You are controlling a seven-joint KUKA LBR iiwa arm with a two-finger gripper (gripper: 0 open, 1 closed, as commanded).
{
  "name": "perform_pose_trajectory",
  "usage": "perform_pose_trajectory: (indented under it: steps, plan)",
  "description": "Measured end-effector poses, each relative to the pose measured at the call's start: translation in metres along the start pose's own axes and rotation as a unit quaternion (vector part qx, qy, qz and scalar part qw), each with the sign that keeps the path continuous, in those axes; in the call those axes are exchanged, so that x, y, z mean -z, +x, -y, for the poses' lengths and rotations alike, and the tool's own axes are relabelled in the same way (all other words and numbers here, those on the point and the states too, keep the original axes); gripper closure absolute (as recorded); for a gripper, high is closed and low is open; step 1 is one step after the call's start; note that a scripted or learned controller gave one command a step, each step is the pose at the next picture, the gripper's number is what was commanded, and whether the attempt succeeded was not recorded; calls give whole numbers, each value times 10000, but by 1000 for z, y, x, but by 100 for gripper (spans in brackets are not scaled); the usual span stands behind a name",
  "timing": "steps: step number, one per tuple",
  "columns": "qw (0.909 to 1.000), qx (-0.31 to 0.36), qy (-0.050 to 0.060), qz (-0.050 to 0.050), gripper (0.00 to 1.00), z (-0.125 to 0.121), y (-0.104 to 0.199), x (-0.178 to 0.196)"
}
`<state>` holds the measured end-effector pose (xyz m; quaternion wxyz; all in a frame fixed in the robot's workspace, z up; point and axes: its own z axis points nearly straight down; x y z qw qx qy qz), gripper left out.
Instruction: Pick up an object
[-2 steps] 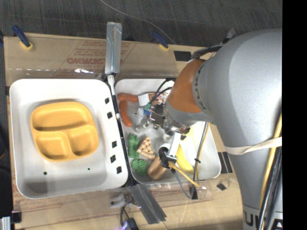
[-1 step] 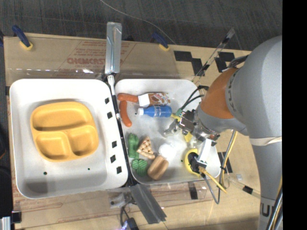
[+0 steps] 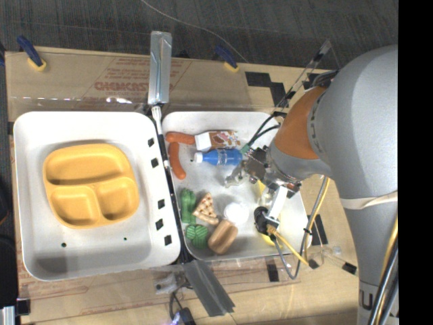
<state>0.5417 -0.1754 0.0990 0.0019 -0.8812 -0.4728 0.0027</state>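
Observation:
The right bin (image 3: 298,215) holds several small items. A blue bottle (image 3: 220,158) lies near its back, with a curved orange sausage (image 3: 174,152) to its left and a brown-and-white packet (image 3: 218,139) behind it. Toward the front lie a pizza slice (image 3: 206,210), a white round piece (image 3: 237,213), a bread roll (image 3: 223,235) and two green pieces (image 3: 187,204) (image 3: 197,233). My gripper (image 3: 237,175) hangs low in this bin, just in front of the blue bottle's right end and behind the white piece. Nothing shows as lifted.
The left bin (image 3: 27,249) holds a yellow divided tray (image 3: 90,181). A metal bar (image 3: 160,66) stands at the back between the bins. The arm's grey body (image 3: 358,127) covers the right bin's right side. Cables (image 3: 298,249) trail over its front right corner.

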Motion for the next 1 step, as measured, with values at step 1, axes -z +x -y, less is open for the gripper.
perform_pose_trajectory:
  steps: [1]
  plan:
    - [9991, 431, -34, -24, 0, 40, -34, -9]
